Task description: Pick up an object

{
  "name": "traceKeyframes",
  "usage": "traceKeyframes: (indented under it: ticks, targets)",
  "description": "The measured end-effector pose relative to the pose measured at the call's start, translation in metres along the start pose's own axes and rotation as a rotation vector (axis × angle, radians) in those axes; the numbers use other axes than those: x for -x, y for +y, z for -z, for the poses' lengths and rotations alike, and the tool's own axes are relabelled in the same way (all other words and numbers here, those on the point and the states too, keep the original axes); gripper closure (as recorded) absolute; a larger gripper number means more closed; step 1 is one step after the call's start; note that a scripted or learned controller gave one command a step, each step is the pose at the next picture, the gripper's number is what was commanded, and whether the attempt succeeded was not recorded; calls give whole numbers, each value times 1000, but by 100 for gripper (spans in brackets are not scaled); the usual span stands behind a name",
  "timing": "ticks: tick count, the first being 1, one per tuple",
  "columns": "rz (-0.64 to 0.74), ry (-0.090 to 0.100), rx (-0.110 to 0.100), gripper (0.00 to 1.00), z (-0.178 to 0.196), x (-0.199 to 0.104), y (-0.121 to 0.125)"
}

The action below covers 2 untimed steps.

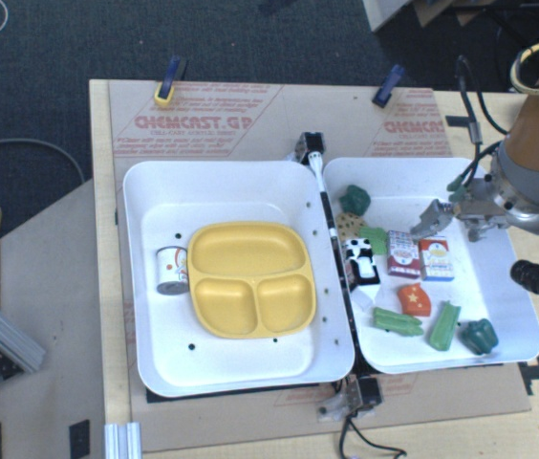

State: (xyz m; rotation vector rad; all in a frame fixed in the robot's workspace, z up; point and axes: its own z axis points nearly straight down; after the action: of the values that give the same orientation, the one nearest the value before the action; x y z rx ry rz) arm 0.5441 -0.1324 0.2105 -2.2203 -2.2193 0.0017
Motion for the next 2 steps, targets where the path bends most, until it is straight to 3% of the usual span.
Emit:
traceKeyframes:
  ticks: [2]
  targets:
    - [0, 2, -6, 0, -107, -1, -2]
